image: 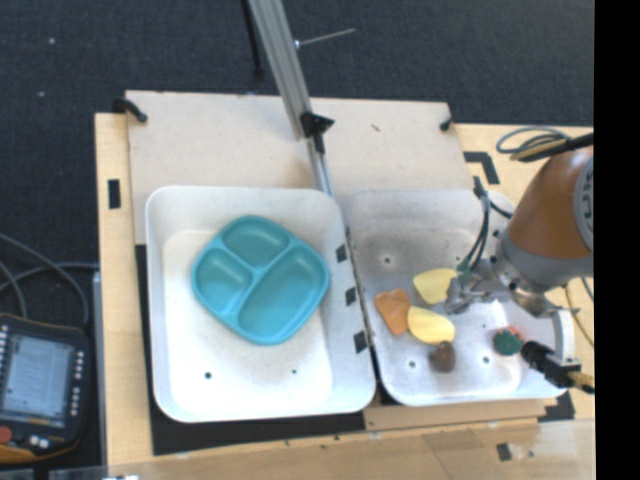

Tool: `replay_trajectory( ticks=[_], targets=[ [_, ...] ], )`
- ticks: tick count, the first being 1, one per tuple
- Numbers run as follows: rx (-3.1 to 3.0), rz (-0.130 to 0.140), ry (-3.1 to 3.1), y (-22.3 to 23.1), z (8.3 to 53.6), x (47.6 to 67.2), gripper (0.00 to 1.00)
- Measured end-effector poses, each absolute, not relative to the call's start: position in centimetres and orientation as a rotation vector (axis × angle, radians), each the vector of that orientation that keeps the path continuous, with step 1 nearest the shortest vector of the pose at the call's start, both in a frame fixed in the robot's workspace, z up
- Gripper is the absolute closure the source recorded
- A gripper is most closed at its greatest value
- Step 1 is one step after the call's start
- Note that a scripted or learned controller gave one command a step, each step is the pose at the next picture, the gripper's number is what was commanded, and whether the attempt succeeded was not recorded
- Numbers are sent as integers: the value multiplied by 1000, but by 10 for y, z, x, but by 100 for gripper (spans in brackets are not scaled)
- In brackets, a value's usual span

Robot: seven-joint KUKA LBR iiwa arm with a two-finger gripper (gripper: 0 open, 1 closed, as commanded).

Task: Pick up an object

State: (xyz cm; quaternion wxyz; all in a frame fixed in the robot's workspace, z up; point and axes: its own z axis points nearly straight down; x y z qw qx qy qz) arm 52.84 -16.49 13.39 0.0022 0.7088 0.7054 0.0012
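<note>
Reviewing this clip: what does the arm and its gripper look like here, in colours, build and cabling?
The arm is a rounded, bulky body with a broad orange band above a grey wrist section. Dark cables run down its side toward the gripper, a small metallic grey assembly. More dark cables loop on the bench behind the arm.

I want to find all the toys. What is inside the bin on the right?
The right bin holds two yellow pieces, an orange piece, a small brown lump and a green thing. The arm covers the bin's right part, hiding anything beneath it.
</note>
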Motion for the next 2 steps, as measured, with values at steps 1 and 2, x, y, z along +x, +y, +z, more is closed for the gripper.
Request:
replay_trajectory(
  ticks=[1,2],
  targets=[
    [2215,4,2218,-174,186,538,100],
    [2213,5,2220,-175,230,539,100]
  ],
)
